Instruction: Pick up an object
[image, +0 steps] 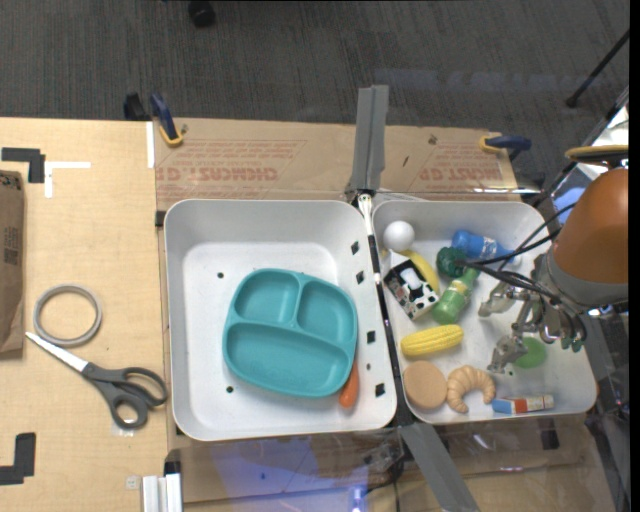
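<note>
My gripper (493, 334) hangs over the right bin (568, 395), near its right side, with its two fingers spread and only white bin floor between them. A green round object (532, 353) lies just right of the lower fingertip. To the left of the gripper are a yellow corn cob (432, 341), a green bottle (455, 298) and a black-and-white toy (412, 289). Below it lie a croissant (470, 386), a tan disc (424, 385) and a small tube (522, 404). A white ball (399, 235) and a blue object (473, 244) sit at the back.
The left bin (190, 250) holds a teal divided plate (290, 332) and an orange carrot (348, 390) at its right wall. On the bench to the left lie scissors (100, 380) and a tape roll (67, 313). The arm's orange band (600, 235) stands over the right bin's edge.
</note>
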